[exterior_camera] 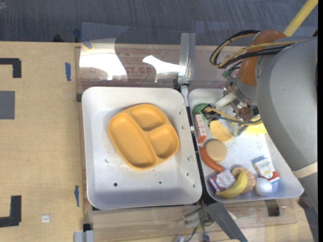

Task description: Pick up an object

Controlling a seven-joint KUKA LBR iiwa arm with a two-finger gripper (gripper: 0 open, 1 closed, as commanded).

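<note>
The right bin (282,178) holds several toy foods. Among them are a tan round bun (216,149), an orange hot dog (211,163), a banana (237,186), a white egg (263,186), a small milk carton (264,166) and a purple packet (222,180). A pale yellow oval piece (220,130), a green item (203,108) and a red-and-white packet (200,126) lie toward the bin's far left. My gripper (235,114) is low over the far part of this bin, just right of the green item and above the yellow piece. Nothing is visibly held.
The left bin (98,178) contains an orange divided plate (144,135). My grey arm (292,95) covers the right bin's right side, with yellow and black cables (237,44) looped above the wrist. A metal divider (186,59) stands behind the bins.
</note>
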